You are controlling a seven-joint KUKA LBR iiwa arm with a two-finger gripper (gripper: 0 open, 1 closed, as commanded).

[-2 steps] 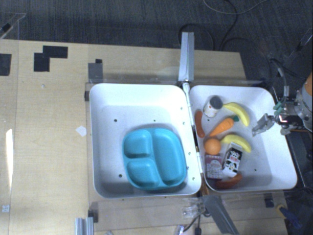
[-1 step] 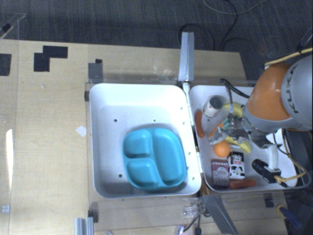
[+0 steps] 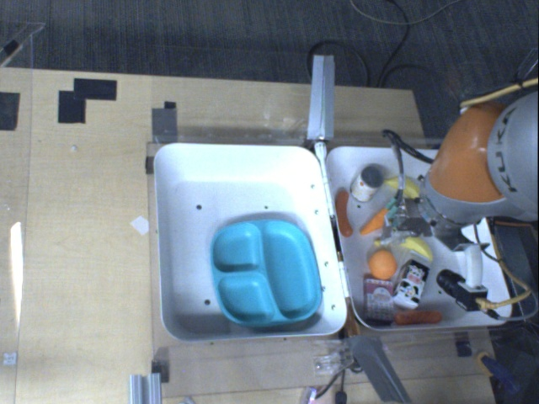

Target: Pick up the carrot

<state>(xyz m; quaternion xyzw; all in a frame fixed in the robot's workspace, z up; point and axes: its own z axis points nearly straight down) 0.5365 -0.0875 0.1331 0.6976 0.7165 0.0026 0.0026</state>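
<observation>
Carrot (image 3: 374,220): you see it in the right bin (image 3: 338,165), slanted, its right end hidden at the gripper.
Gripper (image 3: 401,220): low over the right bin, just beside the carrot; you cannot tell its state, wrist and cables cover it.
Arm (image 3: 480,158): enters from the right, cut off by the frame edge.
Nearby: an orange (image 3: 382,264) below, a banana (image 3: 414,247) partly under the gripper.
Left bin (image 3: 181,175): holds a blue tray (image 3: 266,269).
</observation>
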